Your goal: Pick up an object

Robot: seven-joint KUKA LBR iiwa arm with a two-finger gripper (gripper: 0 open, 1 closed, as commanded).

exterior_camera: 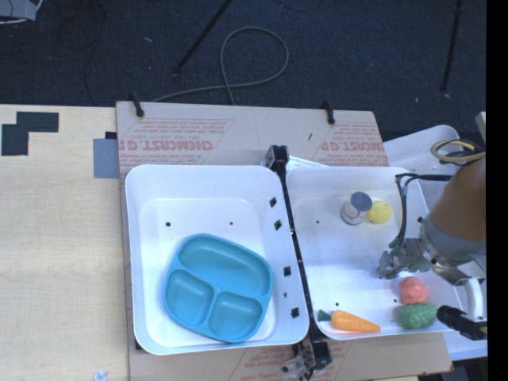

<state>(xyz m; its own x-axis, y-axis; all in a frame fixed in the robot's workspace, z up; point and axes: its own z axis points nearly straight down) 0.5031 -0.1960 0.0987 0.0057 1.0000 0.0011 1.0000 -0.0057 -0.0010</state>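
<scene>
The right white bin (333,264) holds several small items. A grey round can (355,207) and a yellow ball (381,212) sit together near its back. A red-pink fruit (413,290), a green vegetable (417,316) and an orange carrot (355,321) lie along its front right. My gripper (394,262) hangs low over the right side of this bin, just up and left of the red-pink fruit and apart from it. Nothing shows between it and the bin floor.
A blue divided plate (218,286) lies in the left white bin (159,205). A black clip rail (287,244) separates the two bins. The grey arm (460,213) enters from the right above the bin's rim. Bare bin floor lies at the right bin's middle left.
</scene>
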